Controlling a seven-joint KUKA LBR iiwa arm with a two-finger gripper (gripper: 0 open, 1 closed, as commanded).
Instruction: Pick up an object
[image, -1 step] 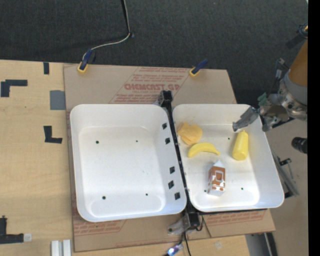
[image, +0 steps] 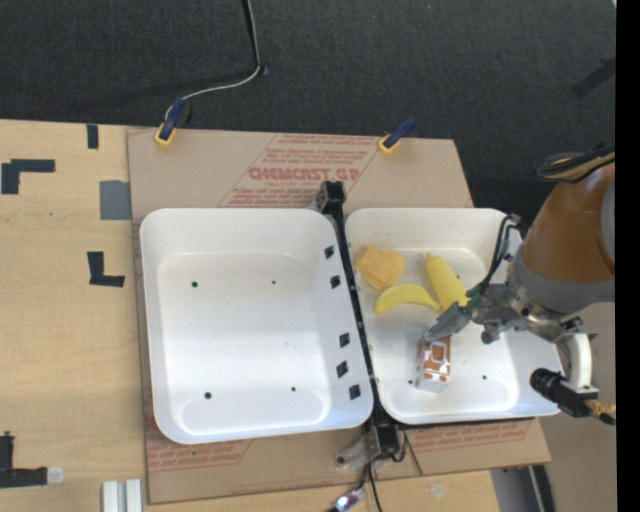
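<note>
In the right bin (image: 480, 225) lie a pale orange lump (image: 380, 266), two yellow bananas (image: 406, 297) (image: 445, 281) and a small brown-and-white packet (image: 434, 361). My gripper (image: 447, 323) reaches in from the right and hangs just above the packet's upper end, below the bananas. Its dark fingers point down and to the left. Nothing shows between them.
The left bin (image: 240, 320) sits beside the right one, with a black divider strip (image: 345, 300) between them. Both rest on a cardboard sheet (image: 300, 165) held by two clamps. The arm's grey and orange body (image: 565, 250) covers the right bin's right edge.
</note>
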